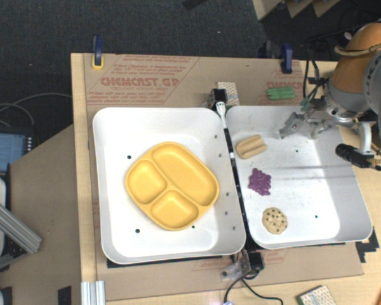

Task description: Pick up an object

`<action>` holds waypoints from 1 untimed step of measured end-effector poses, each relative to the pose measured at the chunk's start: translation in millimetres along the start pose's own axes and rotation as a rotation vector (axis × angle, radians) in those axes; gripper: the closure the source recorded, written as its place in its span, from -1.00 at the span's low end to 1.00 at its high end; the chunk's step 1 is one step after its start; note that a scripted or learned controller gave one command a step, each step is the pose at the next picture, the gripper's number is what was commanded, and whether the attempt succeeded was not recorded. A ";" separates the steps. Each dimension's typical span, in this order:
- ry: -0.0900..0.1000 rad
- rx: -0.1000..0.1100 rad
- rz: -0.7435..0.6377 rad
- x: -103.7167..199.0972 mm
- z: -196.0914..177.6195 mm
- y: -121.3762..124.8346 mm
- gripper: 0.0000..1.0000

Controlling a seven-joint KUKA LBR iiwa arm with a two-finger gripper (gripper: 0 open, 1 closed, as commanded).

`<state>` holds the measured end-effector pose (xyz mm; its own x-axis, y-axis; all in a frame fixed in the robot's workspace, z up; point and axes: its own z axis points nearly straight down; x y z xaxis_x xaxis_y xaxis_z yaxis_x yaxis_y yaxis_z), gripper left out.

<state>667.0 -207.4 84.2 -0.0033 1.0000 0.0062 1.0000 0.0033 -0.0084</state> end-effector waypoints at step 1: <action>-0.006 -0.007 0.002 8.7 -1.0 -0.3 -1.00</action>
<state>666.7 -198.7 85.2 -0.0012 1.0000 0.0007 1.0000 0.0012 -0.0011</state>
